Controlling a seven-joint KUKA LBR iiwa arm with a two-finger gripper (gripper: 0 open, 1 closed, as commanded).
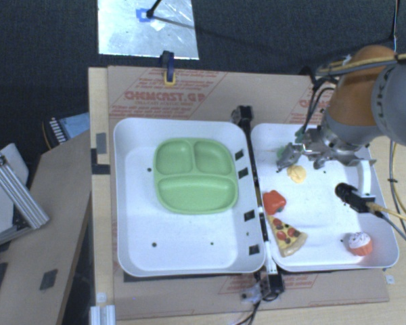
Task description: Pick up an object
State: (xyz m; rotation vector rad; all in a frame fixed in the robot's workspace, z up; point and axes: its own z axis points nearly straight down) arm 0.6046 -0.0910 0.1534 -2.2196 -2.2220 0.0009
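**A:** Gripper position logged?

**B:** The gripper (pixel 299 156) is seen low over the right bin (pixel 386 249), near its far edge and just above a small yellow lump (pixel 297 174). Whether it is spread or closed cannot be told. Nothing is seen held.

**A:** Other things that could be picked?

**B:** Three more are noted in the same bin:
- a red pepper (pixel 274 201) by the inner edge
- a pizza slice (pixel 288 235) toward the near inner corner
- a cupcake (pixel 357 243) at the near outer corner

A green plate (pixel 193 176) with three compartments lies mid-way in the left bin (pixel 132 249).

**A:** Risks from here?

**B:** The yellow lump is judged the likely target, being nearest. It is small and rounded, so it could be nudged aside or squeezed out if the descent is off centre. A close on empty air would then be expected. The pepper lies apart from it, so a double grab is thought unlikely.

**A:** Any writing?

**B:** "CHEMCAST" is read in red, repeated across the brown sheet (pixel 189 90) under the bins. The letters after it look like "GP", but this is not certain. Nothing legible is found on the toys.
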